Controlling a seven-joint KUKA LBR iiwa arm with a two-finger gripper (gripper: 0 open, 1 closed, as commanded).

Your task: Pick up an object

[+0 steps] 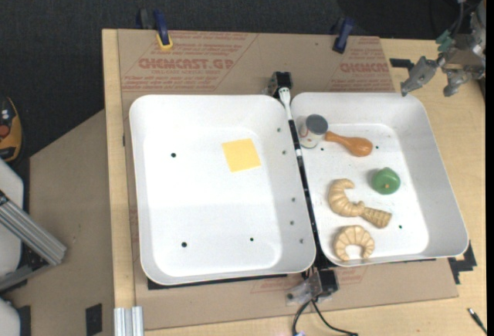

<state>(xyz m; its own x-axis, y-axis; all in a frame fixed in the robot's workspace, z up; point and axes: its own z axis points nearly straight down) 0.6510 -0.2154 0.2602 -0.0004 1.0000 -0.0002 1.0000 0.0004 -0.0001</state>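
Note:
My gripper (pixel 432 80) hangs at the far right, above the back right corner of the right bin (pixel 432 137). Its fingers stand apart with nothing between them. In that bin lie a small grey and white cylinder (pixel 315 128), an orange drumstick-shaped piece (pixel 351 144), a green ball (pixel 386 181), a tan curled pastry shape (pixel 345 198) with a ridged tan tail (pixel 377 216), and a second croissant-like piece (pixel 354 242). The left bin (pixel 154 195) holds a flat yellow square (pixel 241 154).
Both bins rest on a cardboard sheet (pixel 201 60) held by two clamps (pixel 162 32) at the back. A black divider strip (pixel 297 164) runs between the bins. Dark carpet lies beyond the bench.

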